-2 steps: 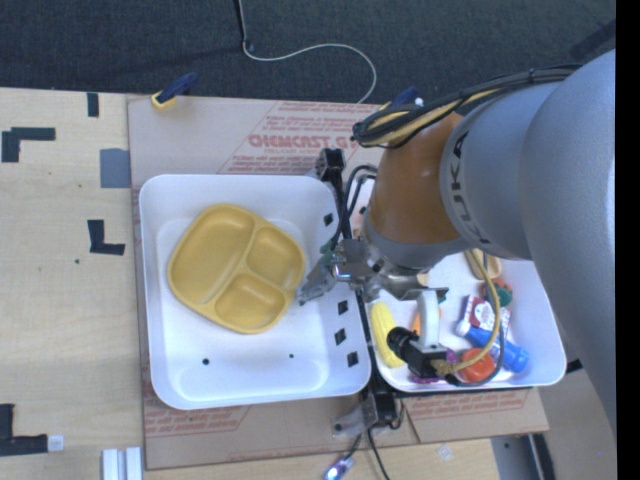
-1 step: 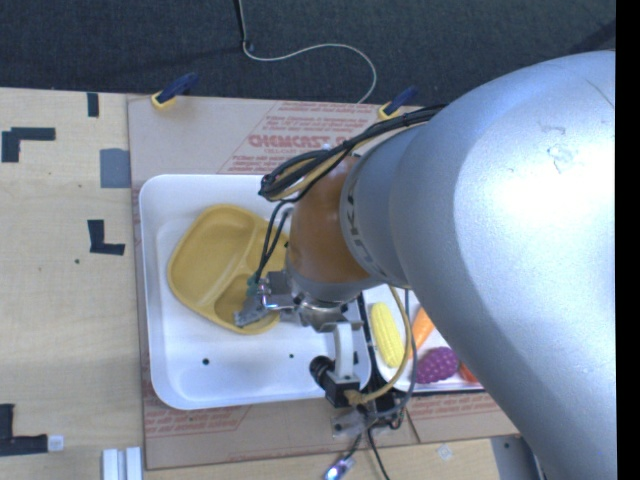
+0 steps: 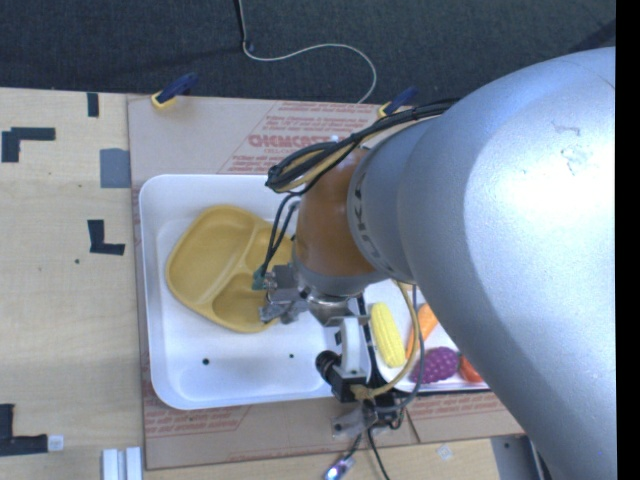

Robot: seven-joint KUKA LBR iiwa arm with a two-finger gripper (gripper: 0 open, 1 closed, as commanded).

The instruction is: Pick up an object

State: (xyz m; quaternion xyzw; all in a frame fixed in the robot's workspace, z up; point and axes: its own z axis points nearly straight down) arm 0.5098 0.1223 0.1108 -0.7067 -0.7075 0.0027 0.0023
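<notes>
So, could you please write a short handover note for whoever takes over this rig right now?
Gripper: down in the left bin, at the right edge of the yellow dish. Whether it is open or shut cannot be told from this view.
Things: the yellow dish lies flat in the left bin. A corn cob, a purple piece and an orange piece lie in the right bin, partly hidden by the arm.
Done: nothing is visibly held or lifted.
Left: secure one object, probably the dish, and lift it.
</notes>
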